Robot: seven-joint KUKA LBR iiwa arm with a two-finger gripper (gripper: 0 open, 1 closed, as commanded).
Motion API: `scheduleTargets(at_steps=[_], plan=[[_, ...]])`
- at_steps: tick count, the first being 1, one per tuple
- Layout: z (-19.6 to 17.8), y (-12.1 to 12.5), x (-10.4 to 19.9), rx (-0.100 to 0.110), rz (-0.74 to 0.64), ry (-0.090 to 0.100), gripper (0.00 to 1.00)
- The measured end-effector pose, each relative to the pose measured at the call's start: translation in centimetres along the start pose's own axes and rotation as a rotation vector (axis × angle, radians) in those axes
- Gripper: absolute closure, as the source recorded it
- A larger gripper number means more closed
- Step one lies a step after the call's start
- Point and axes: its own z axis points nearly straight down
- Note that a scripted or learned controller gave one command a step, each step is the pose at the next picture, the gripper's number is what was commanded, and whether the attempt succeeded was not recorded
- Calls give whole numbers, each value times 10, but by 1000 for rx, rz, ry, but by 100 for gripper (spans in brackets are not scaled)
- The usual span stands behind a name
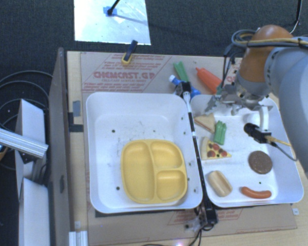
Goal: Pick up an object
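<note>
- Tan toy bread wedge (205,122): the selected target. It lies flat in the right bin (293,184), at the upper-left corner, close against the wall shared with the left bin (143,111).
- Handling (judgement): the wedge looks like moulded plastic, so expect it to be light, stiff and smooth. It has a low profile and may skid along the bin floor under a glancing contact.
- Grasp point (judgement): close across the two straight sides at the broad end. Avoid the narrow tip, where the wedge is likely to squirt out. Keep clear of the bin wall on the left side.
- Green toy vegetable (219,132): lies just beside the wedge on its right. Whether the two touch cannot be told. It limits clearance on that side.
- Gripper (227,102): sits over the upper edge of the right bin, near the wedge and just beyond it. Whether the claw is apart or together cannot be told from this view. No object is visibly held.
- Other candidates in the right bin: pizza slice (214,150) below the wedge, brown disc (260,162), bun (219,183) and sausage (255,192) along the near edge.
- Left bin contents: a yellow divided plate (154,170).
- Outside the bins, on the cardboard (118,76): an orange carrot (208,79).
</note>
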Motion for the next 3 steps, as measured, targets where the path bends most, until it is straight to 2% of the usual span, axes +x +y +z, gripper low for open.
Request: scheduleTargets(at_steps=[1, 2, 3], plan=[[15, -46, -5, -16, 0, 6, 0], [-13, -15, -43, 2, 0, 2, 0], [15, -43, -33, -16, 0, 4, 0]])
